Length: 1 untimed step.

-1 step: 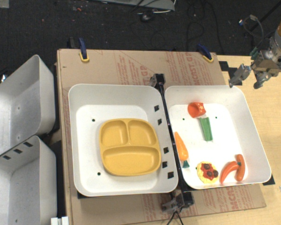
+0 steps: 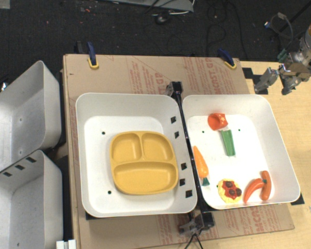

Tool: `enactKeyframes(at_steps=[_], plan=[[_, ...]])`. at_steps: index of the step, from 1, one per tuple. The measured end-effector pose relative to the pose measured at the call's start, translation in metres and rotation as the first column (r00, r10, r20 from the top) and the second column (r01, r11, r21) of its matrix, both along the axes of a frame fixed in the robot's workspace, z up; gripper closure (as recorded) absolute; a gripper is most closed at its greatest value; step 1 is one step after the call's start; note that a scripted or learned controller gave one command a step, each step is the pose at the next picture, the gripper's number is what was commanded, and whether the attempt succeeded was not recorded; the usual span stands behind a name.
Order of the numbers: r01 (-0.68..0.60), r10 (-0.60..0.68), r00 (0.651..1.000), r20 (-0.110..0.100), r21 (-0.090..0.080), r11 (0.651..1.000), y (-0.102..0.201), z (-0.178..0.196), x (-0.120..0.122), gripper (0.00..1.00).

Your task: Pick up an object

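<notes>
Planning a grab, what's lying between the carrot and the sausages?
In the camera view, a small pizza lies between the carrot and the sausages.

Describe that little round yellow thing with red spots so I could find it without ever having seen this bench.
Look in the right-hand shallow white bin, along its near edge. The small round yellow toy pizza with red toppings lies there, between the orange toy carrot's green tip and the pair of curved orange-red toy sausages. It alone is flat, round and yellow.

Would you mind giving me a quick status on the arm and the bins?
Gripper open, up beyond the right bin's far right corner, holding nothing. Toy food lies untouched in that bin: carrot, green stick, sausages. Nothing in the way.
</notes>
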State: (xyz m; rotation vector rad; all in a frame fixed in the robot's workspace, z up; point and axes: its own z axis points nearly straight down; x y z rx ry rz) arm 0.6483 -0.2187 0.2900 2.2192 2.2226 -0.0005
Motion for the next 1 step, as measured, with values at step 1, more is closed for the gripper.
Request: enactKeyframes(at_steps=[1], plan=[[0.002, -0.002, 1.000, -0.006, 0.002, 1.000, -0.0003, -0.0645, -0.0008, 0.00]])
